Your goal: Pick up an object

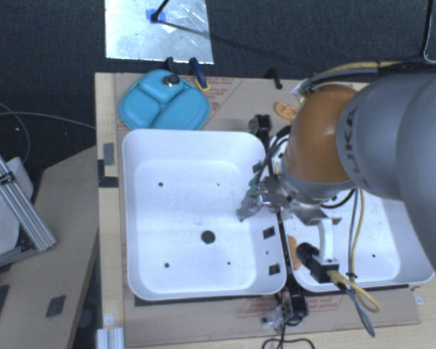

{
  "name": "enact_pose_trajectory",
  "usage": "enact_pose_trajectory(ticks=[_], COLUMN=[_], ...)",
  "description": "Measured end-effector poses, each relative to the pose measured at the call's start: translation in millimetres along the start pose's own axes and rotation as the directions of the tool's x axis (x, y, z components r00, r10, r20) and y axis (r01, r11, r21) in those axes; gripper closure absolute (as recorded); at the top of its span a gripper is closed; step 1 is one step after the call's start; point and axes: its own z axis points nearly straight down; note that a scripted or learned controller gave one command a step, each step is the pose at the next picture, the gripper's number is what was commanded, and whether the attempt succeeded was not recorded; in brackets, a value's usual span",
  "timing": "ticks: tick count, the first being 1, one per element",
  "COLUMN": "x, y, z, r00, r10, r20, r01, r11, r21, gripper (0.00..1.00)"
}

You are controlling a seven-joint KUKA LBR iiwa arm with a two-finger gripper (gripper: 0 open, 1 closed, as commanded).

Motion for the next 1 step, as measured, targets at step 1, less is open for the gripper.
enact_pose_trajectory(ticks=[1], x=[-0.2], y=[4.5], z=[-11.2], r00=[1.000], r10=[-0.001], r20=[0.000], r01=[0.001], r11=[1.000], r21=[-0.009], gripper=[1.00])
